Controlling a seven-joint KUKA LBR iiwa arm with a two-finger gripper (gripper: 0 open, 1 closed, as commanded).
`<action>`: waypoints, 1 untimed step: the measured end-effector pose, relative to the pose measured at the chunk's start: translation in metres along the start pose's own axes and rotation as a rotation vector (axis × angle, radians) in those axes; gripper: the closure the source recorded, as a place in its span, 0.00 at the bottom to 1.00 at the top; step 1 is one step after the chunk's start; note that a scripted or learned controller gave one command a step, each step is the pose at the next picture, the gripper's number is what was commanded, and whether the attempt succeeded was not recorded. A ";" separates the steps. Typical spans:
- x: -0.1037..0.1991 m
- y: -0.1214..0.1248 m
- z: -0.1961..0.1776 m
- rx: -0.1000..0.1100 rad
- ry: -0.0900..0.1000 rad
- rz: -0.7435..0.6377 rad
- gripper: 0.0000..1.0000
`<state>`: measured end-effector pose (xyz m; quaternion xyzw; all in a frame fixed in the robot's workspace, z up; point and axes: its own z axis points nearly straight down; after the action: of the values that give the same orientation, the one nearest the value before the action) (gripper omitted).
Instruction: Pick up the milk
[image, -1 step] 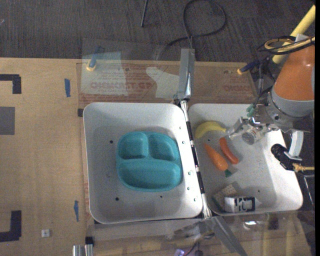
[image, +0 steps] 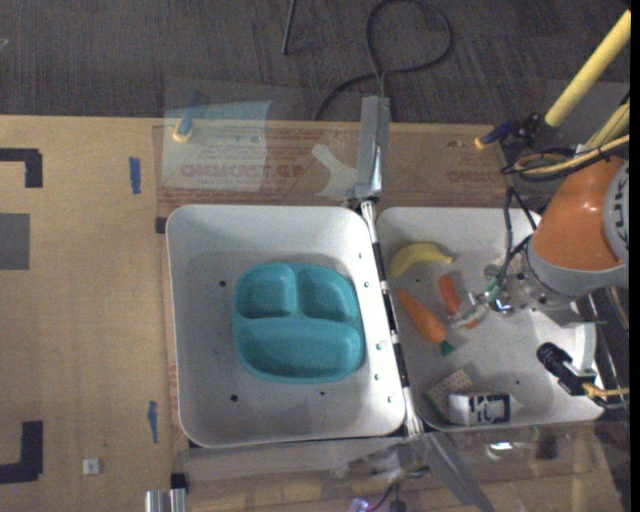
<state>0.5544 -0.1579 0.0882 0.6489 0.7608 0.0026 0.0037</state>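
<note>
We see the small white milk carton with black print (image: 480, 407) lying on its side near the front edge of the right shallow white bin (image: 520, 368). The 2-finger gripper (image: 484, 303) hovers above by 2 orange carrots (image: 424, 318); we cannot tell its jaw state.

A light wooden bench (image: 80, 330) seen from above carries two shallow white bins side by side, touching along a central seam. The left bin (image: 195, 400) and right bin (image: 520, 385) sit toward the bench's right half. Blue tape strips (image: 134, 176) and black tape markings (image: 26, 168) lie on the bare wood at left.
</note>
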 end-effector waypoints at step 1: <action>-0.001 -0.001 0.000 -0.001 -0.001 0.151 0.00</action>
<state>0.5540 -0.1589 0.0880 0.7044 0.7098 0.0028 0.0044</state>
